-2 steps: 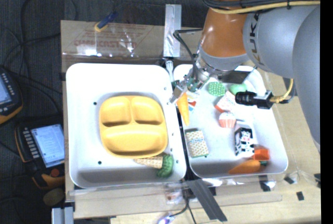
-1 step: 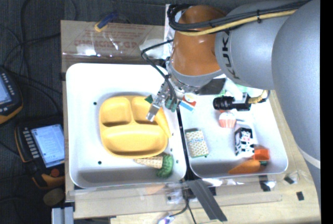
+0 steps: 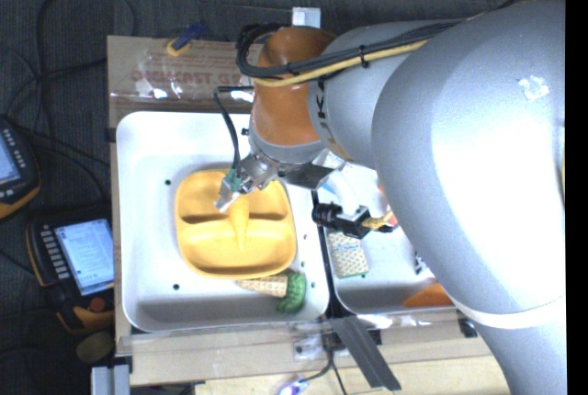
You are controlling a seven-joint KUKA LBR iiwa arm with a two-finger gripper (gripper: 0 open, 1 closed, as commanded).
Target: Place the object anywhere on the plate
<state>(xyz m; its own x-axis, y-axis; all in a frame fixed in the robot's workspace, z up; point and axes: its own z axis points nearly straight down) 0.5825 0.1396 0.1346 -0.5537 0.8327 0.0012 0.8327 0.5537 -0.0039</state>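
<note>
A yellow divided plate lies in the middle of the left white bin. My gripper hangs low over the plate's far half, near the central ridge, at the end of the grey wrist with the orange band. The tip is small and partly blurred, and I cannot make out any object in it. A green broccoli-like piece lies against the plate's near right corner, outside the plate. A tan, cone-like piece lies beside it.
The right bin holds a checkered pale item, an orange item and small coloured things, largely hidden by the arm. A cardboard sheet lies behind the left bin. Black cables trail by the wrist.
</note>
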